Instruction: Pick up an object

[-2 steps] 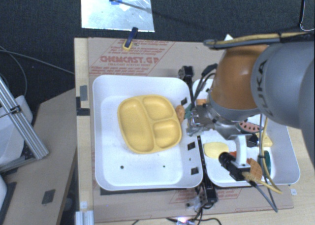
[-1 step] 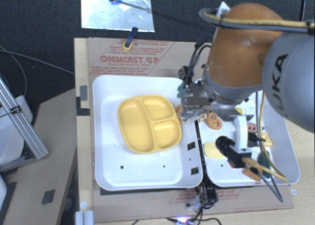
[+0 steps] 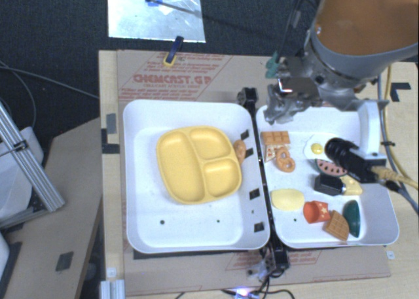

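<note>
Waffle piece (image 3: 275, 138): tan, gridded, rectangular, flat in right bin (image 3: 380, 220).

Light's even and bright from overhead, you get only soft shadows. The 2 white bins (image 3: 141, 180) run near blown-out, glare on the metal sheet (image 3: 156, 3) up top. Arm (image 3: 366, 10) near the lens is soft, gripper (image 3: 283, 105) slightly blurred

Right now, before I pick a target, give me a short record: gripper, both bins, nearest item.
gripper: over right bin's far left corner
left bin: yellow tray, brown piece at its right edge
right bin: cracker, pretzel, egg, yellow lump, red piece, waffle, green piece
nearest to gripper: cracker
</note>
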`<state>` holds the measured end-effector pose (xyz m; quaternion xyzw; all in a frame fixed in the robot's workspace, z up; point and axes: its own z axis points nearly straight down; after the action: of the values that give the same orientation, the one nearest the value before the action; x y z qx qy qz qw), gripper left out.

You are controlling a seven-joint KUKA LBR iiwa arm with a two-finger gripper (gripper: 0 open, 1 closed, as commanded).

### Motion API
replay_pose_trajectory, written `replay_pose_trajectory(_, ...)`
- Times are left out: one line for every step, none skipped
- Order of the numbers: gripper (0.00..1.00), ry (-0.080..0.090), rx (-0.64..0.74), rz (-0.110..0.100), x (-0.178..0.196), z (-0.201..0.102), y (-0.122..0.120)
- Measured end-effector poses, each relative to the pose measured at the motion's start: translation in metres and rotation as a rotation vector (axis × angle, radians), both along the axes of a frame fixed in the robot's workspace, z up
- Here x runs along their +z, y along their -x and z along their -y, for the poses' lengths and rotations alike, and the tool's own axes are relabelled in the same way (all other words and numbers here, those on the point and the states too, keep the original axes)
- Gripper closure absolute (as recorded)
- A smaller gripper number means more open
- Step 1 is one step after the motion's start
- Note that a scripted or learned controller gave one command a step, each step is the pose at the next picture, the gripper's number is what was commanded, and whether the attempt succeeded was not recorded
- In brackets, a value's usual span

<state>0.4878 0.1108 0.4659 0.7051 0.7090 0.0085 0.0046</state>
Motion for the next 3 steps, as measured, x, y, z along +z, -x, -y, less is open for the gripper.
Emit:
replay_pose_trajectory(1.00, 0.005, 0.001, -0.017, -0.044, -0.022, 0.001)
replay_pose_trajectory(1.00, 0.005, 0.001, -0.018, -0.058, -0.056, 0.001)
replay_pose_trajectory(1.00, 0.005, -0.009, -0.014, -0.045, -0.002, 0.000)
